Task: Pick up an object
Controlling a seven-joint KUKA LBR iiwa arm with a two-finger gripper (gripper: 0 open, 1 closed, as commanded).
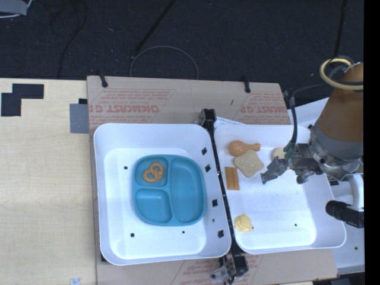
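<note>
gripper hangs over the right bin, finger state indeterminate, nothing visibly held; bread piece just beside it; pickup outstanding.

Hand over right bin, beside bread slice; pretzel in blue tray, left bin.

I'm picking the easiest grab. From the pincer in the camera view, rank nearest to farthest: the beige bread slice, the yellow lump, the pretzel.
1. Bread slice: right bin, just left of the pincer.
2. Yellow lump: right bin, near its front edge, below and left of the pincer.
3. Pretzel: left bin, in the blue tray's upper-left compartment.
</note>
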